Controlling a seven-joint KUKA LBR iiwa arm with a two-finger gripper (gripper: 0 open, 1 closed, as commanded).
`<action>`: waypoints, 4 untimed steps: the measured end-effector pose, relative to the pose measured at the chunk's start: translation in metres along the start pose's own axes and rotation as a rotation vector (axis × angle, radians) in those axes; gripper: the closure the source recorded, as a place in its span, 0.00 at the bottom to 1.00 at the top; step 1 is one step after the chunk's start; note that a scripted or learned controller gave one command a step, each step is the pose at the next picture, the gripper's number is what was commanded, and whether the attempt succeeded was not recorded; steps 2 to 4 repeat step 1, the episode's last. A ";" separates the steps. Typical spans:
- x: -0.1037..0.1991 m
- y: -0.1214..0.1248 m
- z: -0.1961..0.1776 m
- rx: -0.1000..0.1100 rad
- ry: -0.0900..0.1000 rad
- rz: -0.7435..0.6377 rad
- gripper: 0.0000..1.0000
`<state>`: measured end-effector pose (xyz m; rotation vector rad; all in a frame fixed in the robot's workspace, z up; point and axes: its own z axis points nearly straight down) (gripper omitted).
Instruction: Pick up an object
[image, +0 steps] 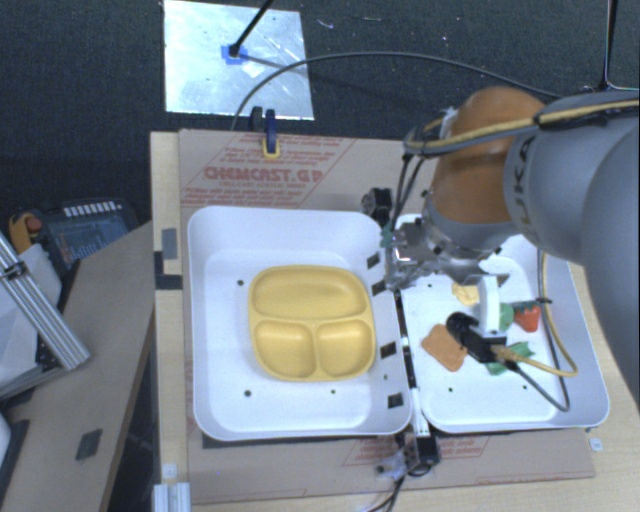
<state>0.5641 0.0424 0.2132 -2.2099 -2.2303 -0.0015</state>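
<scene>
Subject items: several small objects lie in the right bin (470, 405), all in its middle and right part. An orange-brown flat piece (442, 347) lies near the bin's centre. A pale yellow piece (465, 294) sits above it, apart from it. A red piece (528, 319) lies further right, with a green bit touching its left side. A second green piece (497, 366) lies towards the bin's lower right. No item is seen lifted off the bin floor, and none is seen held.

Tool: the gripper (402, 258) is at the upper left corner of the right bin, close against the wall that separates the two bins. It is well apart from the red piece and nearer the pale yellow piece, touching neither as far as can be seen. The wrist hides its working end; I cannot tell whether it is apart or together.

Arm: the grey arm (580, 180) enters from the right, its orange band (480, 160) above the bin's upper edge.

Surroundings: the left bin (222, 300) holds a yellow divided plate (310, 322), lying flat at its centre, three compartments up. Both bins rest on a brown board with red print (262, 172). A blue and yellow clamp (268, 130) grips the board's far edge. A shiny sheet (235, 60) lies on the dark floor beyond.
</scene>
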 end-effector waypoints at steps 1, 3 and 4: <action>0.053 -0.020 0.004 0.001 0.000 -0.001 1.00; 0.053 -0.020 0.004 0.001 0.000 -0.001 1.00; 0.053 -0.020 0.004 0.001 0.000 -0.001 1.00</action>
